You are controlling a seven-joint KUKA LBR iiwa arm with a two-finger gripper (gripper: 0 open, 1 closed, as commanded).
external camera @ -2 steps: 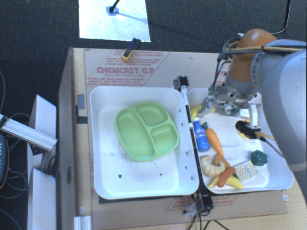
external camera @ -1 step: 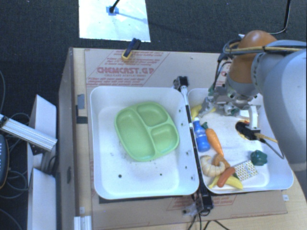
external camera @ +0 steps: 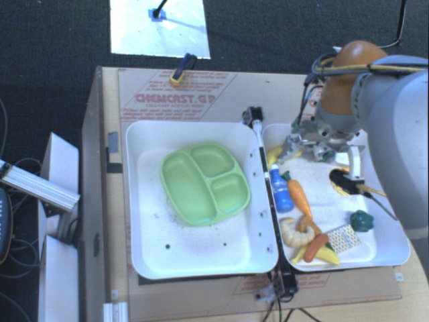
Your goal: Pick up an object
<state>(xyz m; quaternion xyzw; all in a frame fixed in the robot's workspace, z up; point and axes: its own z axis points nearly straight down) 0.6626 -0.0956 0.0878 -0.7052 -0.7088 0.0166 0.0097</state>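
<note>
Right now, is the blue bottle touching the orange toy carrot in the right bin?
Touching. The camera view shows the blue bottle lying against the orange toy carrot beside it, with no white bin floor between them along their near sides.

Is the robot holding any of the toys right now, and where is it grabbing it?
It cannot be told. The gripper sits low over the back of the right bin, and no toy is visible between its fingers.

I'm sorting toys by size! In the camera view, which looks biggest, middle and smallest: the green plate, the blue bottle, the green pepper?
1. green plate, by far the largest.
2. blue bottle.
3. green pepper.
The bottle and pepper look close in size; the bottle looks longer, so that order is less sure.
</note>
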